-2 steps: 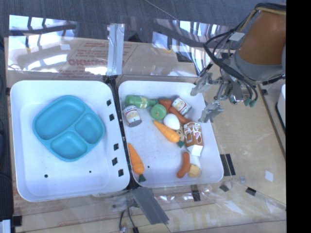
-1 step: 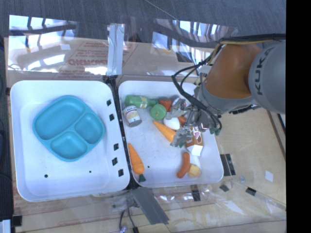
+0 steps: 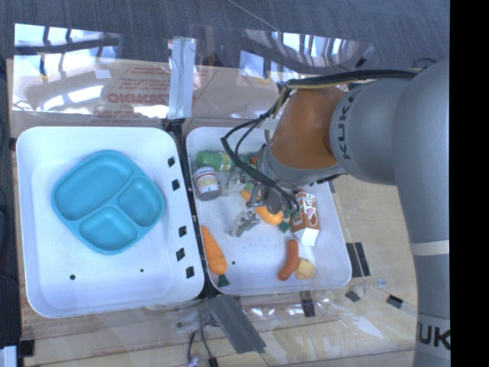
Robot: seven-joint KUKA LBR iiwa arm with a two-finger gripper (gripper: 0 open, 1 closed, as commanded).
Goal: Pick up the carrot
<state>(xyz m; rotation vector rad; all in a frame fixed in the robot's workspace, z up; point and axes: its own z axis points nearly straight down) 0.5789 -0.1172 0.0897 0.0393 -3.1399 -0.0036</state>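
The carrot (image 3: 214, 251) is orange with a green stub at its near end. It lies along the left wall of the right bin (image 3: 256, 281), towards the front. My gripper (image 3: 246, 222) hangs low over the middle of that bin, a short way right of and beyond the carrot, apart from it. The wrist with its orange band (image 3: 302, 128) looms above the gripper and hides part of the bin's back right. Nothing of the carrot is in the gripper.
Around the gripper lie a green bottle (image 3: 212, 159), a small can (image 3: 205, 182), a yellow-orange toy (image 3: 269, 214), a brown packet (image 3: 307, 211), a white block (image 3: 308, 237) and a sausage (image 3: 289, 260). The left bin (image 3: 46, 281) holds a blue divided plate (image 3: 108, 199).
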